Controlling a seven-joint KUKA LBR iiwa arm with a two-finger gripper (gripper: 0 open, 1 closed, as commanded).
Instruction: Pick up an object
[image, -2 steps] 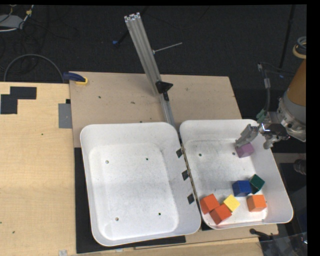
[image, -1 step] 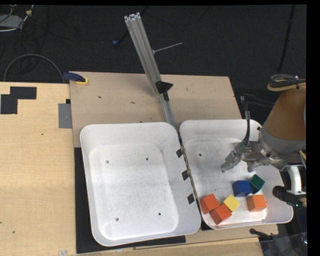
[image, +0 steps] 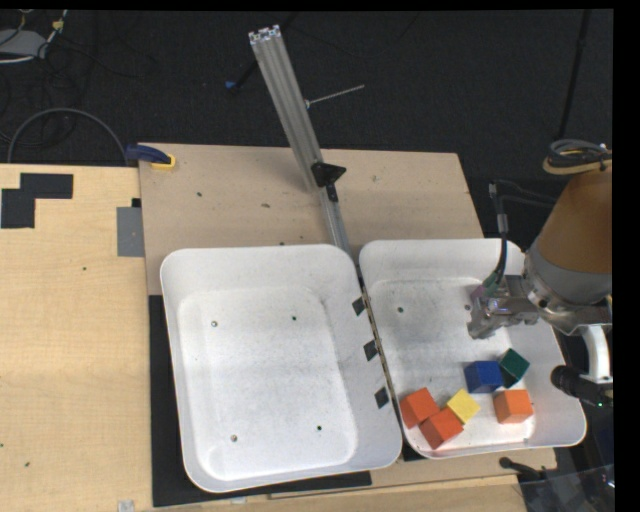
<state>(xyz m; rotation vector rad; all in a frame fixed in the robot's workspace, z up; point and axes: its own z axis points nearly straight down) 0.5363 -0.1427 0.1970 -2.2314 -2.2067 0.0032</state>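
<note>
Hand (image: 490, 312) is hovering low in the right bin (image: 420, 262), toward its right side; can't tell its state, nothing is visibly sitting in it. The grey arm with orange band (image: 580, 232) is reaching in from the right. Blocks are sitting in the bin's near corner, all apart from the hand: blue block (image: 482, 376) and dark green block (image: 514, 365) touching, nearest the hand; yellow block (image: 463, 405) just below them; orange block (image: 513, 405) to its right; two red-orange blocks (image: 420, 405) (image: 441, 427) on the left of the cluster. Left bin (image: 190, 268) is lying alongside on the surface (image: 240, 190). A metal rail (image: 290, 105) is slanting across behind.
</note>
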